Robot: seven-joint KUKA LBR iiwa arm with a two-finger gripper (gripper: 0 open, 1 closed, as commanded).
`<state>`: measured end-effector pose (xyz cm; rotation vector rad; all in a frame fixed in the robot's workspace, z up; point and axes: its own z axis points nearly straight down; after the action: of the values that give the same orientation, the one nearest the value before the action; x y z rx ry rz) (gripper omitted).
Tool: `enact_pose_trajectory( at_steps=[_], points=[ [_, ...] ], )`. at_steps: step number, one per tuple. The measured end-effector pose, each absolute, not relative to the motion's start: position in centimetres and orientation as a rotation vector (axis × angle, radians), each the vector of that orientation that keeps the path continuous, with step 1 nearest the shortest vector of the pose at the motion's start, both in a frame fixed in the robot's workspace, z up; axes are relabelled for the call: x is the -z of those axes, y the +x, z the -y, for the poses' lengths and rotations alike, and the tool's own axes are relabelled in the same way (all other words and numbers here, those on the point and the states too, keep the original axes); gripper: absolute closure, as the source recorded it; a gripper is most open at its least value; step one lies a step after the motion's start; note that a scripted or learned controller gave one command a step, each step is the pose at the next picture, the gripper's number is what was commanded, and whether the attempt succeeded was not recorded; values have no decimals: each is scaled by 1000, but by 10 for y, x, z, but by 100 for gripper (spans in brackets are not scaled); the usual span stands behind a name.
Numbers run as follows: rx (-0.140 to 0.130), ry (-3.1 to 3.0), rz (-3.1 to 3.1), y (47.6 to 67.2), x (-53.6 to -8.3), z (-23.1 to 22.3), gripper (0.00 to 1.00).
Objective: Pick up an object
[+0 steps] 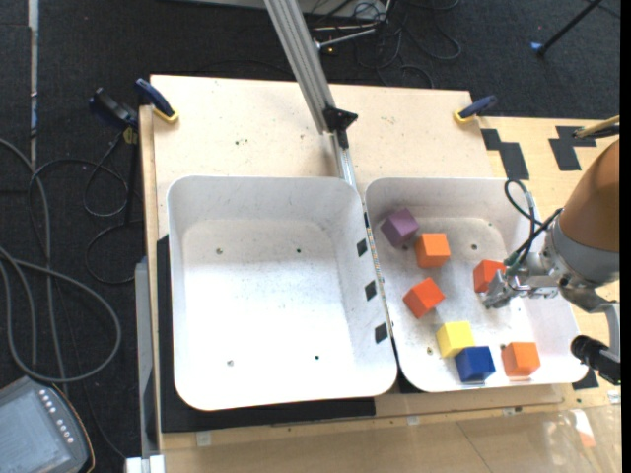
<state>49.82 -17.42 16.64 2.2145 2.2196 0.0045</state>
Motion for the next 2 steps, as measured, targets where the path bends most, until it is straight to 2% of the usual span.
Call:
enact_pose_trajectory(
  at_steps=[1, 2],
  points=[
    [-4, 2213, -2220, 506, -223, 182, 100],
    [2, 2220, -2223, 506, -211, 182, 100]
  ],
)
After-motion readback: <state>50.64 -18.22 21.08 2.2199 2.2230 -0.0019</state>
